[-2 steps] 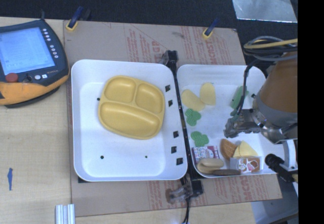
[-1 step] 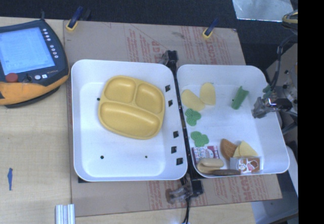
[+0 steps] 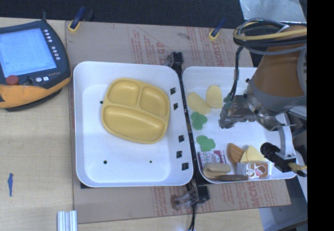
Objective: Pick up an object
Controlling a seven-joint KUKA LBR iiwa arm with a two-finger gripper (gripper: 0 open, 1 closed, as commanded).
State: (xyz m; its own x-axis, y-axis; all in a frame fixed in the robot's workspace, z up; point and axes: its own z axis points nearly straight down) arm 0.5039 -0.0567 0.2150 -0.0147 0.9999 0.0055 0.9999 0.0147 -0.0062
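Camera view: we see gripper (image 3: 229,116) low inside right bin (image 3: 237,72), just beside yellow chips (image 3: 204,99) and green pieces (image 3: 199,120); open or closed, we cannot tell. Nothing visibly held. Snack pile (image 3: 237,162) crowds bin's near edge, probably awkward against wall. We judge middle floor freer. Left bin (image 3: 83,120) holds yellow tray (image 3: 136,110), well apart.

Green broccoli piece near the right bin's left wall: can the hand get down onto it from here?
Probably yes. The green broccoli piece lies uncovered, apart from the yellow slices, with the hand just beside it.
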